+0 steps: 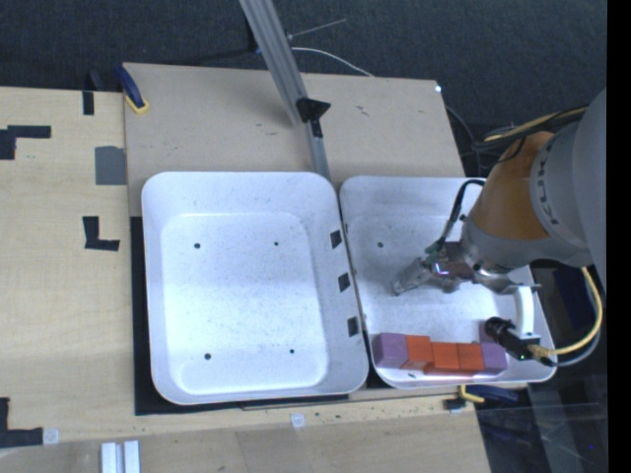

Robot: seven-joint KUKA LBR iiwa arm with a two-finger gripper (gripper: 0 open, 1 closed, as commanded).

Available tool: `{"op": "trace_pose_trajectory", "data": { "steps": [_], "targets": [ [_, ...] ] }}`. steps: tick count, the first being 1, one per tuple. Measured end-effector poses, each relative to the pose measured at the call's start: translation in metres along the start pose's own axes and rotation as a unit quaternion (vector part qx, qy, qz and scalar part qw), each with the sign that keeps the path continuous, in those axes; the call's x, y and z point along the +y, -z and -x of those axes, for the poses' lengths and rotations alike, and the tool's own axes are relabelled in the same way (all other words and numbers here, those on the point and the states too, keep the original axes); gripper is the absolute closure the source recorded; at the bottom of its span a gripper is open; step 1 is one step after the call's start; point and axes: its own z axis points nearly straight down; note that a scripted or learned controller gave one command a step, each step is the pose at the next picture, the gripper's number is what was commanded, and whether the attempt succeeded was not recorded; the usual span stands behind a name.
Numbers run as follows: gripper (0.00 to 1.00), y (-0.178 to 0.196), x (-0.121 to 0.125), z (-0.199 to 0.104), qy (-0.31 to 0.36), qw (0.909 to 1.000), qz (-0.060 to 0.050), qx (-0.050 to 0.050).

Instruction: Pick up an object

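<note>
a row of blocks (441,355) is seen lying along the near wall of the right bin (394,197), purple at each end and orange-red between. the long axis of the row runs left to right in the camera view, pressed close against the bin's lower rim. the gripper (406,284) is held over the middle of the same bin's floor, reaching leftward from the grey arm (552,215) with its orange band. the blocks are therefore placed toward the near edge from the gripper and slightly to its right, apart from it, with bare white floor between. nothing is seen between the fingers; whether they are spread or closed cannot be told from this view, since the tips are small and blurred against the speckled floor.

the left bin (163,205) is seen beside it on the tabletop (217,106), and a slanted metal rail (278,57) is seen crossing above the seam between the two bins.

it is judged that the grasp has not yet been made. the coming move would be expected to call for a shift toward the near wall and a descent onto one block. the closeness of the row to the wall, and of the blocks to each other, is judged likely to leave little room for the fingers, so a miss or a push could result.
</note>
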Motion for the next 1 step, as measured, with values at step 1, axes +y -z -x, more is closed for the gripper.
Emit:
{"op": "trace_pose_trajectory", "data": {
  "steps": [1],
  "targets": [
    [0.00, 0.1098, -0.0156, 0.0570, -0.003, 1.0000, 0.004, -0.003]
  ]
}}
